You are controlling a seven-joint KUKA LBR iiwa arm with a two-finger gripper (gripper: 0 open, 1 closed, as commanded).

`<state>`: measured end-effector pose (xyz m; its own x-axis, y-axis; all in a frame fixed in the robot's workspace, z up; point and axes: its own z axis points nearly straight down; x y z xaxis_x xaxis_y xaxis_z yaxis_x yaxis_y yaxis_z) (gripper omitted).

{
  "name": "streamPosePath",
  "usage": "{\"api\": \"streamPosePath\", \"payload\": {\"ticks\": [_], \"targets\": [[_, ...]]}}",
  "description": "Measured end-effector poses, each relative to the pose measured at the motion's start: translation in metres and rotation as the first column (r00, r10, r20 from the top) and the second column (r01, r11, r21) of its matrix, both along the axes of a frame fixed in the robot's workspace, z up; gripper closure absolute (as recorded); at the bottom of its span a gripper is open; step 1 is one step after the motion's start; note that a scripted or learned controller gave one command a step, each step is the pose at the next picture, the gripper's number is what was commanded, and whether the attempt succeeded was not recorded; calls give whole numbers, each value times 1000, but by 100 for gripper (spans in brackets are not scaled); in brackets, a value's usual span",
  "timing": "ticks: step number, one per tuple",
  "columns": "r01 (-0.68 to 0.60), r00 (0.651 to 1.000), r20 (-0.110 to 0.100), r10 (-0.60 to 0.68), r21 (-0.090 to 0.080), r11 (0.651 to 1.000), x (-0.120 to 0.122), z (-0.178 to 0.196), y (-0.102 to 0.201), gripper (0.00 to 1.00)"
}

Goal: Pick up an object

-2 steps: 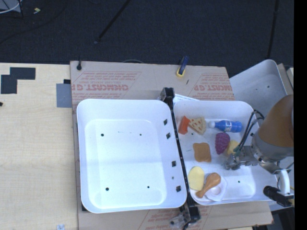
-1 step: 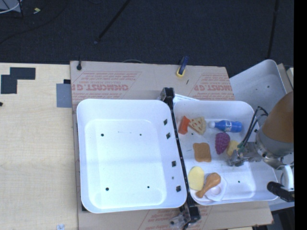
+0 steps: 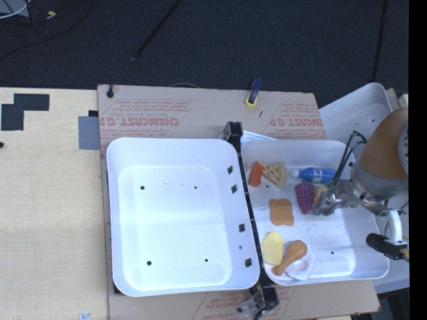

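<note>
White plastic everywhere on this one: two shallow bins side by side on a cardboard sheet (image 3: 200, 112) that covers the light wooden surface (image 3: 47, 199). I'll use the black divider strip (image 3: 241, 205) between the bins as my reference point.

The left bin (image 3: 117, 179) sits on the far side of the divider from the arm. All the stuff is in the right bin (image 3: 363, 269). Closest to the divider, up top, is a small orange piece (image 3: 255, 173), and touching it on the side away from the divider is a tan waffle-looking wedge (image 3: 274, 173). Further out from there lies a blue bottle (image 3: 315, 175) on its side. Lower down, an orange-brown toast slice (image 3: 281, 211) lies flat, a bit out from the divider. Near the bottom, a pale yellow oval (image 3: 272, 247) sits just beside the divider, with a chicken drumstick (image 3: 290, 255) touching it, resting on a small white dish (image 3: 303, 269).

The purple grape bunch (image 3: 304, 197) is further from the divider than the toast, and the gripper (image 3: 325, 202) is right up against it on its outer side, with something yellowish (image 3: 320, 193) wedged between them. Honestly can't tell whether the fingers are spread or clamped, too small and cluttered there. The grey arm with the orange band (image 3: 383, 153) comes in from the side farthest from the divider.
</note>
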<state>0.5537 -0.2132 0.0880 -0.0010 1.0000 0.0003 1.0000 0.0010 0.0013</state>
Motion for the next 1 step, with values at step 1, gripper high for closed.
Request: {"api": "streamPosePath", "payload": {"ticks": [1], "targets": [[1, 1000, -2, -1, 0, 1000, -1, 0, 0, 0]]}}
